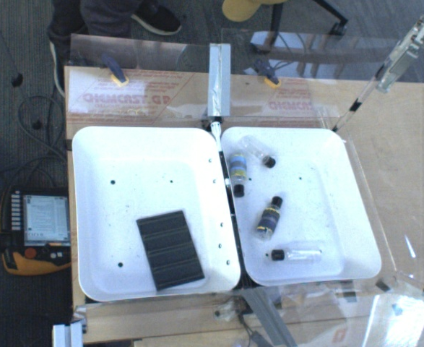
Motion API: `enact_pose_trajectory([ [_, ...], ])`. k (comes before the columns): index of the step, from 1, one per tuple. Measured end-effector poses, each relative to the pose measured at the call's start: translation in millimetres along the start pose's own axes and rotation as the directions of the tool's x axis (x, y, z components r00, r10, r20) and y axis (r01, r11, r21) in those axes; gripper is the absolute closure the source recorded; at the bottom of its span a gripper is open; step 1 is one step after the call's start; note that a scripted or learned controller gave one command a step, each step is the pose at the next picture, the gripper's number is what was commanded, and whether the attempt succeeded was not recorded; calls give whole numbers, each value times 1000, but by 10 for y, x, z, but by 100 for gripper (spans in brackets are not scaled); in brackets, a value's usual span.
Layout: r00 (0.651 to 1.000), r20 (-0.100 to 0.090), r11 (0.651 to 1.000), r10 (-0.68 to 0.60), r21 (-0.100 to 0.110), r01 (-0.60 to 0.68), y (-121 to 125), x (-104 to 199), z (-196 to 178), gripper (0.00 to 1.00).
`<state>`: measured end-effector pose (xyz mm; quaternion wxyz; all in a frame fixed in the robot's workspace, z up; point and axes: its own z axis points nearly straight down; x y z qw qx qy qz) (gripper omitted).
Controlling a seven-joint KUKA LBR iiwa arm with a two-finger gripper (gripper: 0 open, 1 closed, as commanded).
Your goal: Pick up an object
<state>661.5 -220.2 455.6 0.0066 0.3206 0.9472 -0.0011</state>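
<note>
While nothing is lifted yet and I cannot tell how open my fingers are, I judge the reach comes next: the dark bottle (268, 217) lying in the right bin (331, 194) needs a straddling descent.

1. Bins (146, 150): white plastic, smooth, slight sheen, few dark specks.
2. Pad (170, 249): dark, matt, ribbed surface.
3. Vials (296, 254): clear, glossy, black caps.
4. Bottle (268, 217): dark, shiny.
5. Bench (396, 150): pale wood, matt.
6. Floor (16, 49): grey carpet, rough.
</note>
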Motion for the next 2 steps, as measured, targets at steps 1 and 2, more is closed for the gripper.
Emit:
enact_pose_trajectory([
  [1,1000,4,1000,0,-2,0,7,-7,-103,100],
  [2,1000,4,1000,0,-2,0,7,-7,-102,0],
])
